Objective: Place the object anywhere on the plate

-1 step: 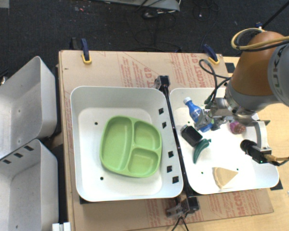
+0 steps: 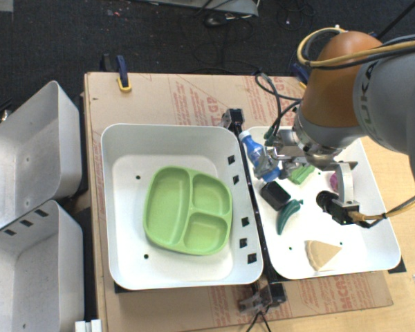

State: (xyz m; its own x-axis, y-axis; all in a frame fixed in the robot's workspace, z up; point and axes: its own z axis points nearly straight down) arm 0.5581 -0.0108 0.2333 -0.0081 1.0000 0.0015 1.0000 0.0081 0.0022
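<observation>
Gripper (image 2: 285,159) state cannot be told, since the tool end is masked by the wrist and by clutter in the right bin (image 2: 373,254); nothing can be confirmed as held. Nearest the camera in that bin a tan wedge (image 2: 323,254) is seen, lying flat and apart from the rest. Beyond it a dark green curved piece (image 2: 288,215) is found, with a black block (image 2: 275,194) touching or just beside its upper end. Further back a blue-and-white bottle (image 2: 254,155) is tilted against the bin's left wall, just beside the gripper, and a small green piece (image 2: 301,174) lies under the wrist. Which of these is the object meant is not settled by the view; the bottle is judged likeliest, being closest to the tool. It appears slim, glossy and rounded, so it is likely to roll or slip if pinched off-centre. In the left bin (image 2: 124,254) the plate (image 2: 189,211) is set: pale green, three compartments, nothing on it, well apart from the gripper. The step in hand is judged to be the grasp. It would be done best with the fingers closed across the bottle's narrow body, the bin wall avoided, and the lift taken high enough to clear the divide between bins before release over any compartment.
</observation>
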